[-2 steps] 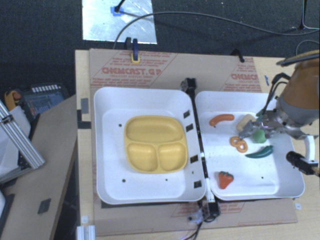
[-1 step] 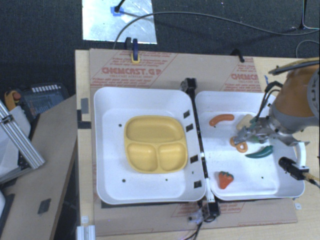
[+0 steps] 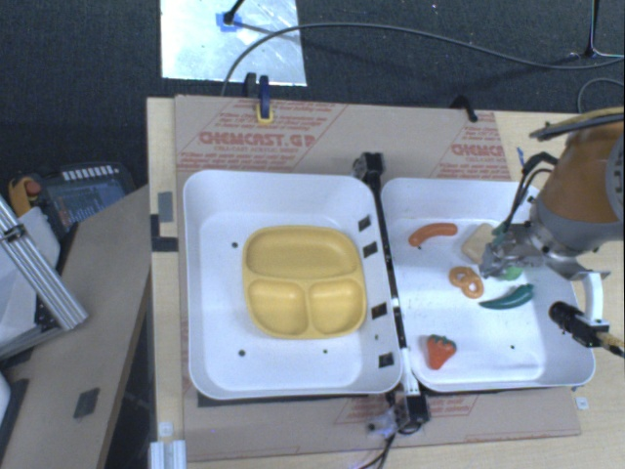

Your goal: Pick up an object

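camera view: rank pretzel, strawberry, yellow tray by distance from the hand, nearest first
From the hand, in the right bin:
1. pretzel, just left of it
2. strawberry, same bin, near front edge
3. yellow tray, in the left bin

Arm (image 3: 586, 179) enters from the right edge of the camera view. Orange band sits uppermost near the edge, grey wrist section below it, angled down and to the left. Dark cables loop along the wrist's left side. Tool (image 3: 503, 257) hangs at the low end of the wrist, pointing downward, over the right half of the view. Tool body is grey metal. The fingertips are too small and dark to make out.
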`<state>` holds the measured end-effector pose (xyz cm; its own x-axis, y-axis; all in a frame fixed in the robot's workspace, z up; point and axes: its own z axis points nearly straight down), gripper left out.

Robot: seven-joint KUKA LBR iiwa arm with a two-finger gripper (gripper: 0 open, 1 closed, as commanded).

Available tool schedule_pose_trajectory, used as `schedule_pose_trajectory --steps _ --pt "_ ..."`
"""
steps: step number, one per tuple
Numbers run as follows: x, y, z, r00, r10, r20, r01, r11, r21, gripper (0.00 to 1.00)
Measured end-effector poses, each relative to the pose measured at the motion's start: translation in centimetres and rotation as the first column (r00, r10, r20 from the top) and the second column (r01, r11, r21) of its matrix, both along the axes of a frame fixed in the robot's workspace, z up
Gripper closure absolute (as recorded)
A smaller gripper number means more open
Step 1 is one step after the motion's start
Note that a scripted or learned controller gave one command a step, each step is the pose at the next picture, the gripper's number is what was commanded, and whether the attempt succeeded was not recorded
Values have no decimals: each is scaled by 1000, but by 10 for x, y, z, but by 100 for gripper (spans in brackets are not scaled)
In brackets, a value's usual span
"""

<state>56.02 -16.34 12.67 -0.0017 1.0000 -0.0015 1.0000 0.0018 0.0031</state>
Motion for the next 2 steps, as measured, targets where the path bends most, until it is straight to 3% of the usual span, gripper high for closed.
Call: schedule_pose_trajectory --steps 2 --pt "13 3 98 1000 3 3 -3 1000 0 100"
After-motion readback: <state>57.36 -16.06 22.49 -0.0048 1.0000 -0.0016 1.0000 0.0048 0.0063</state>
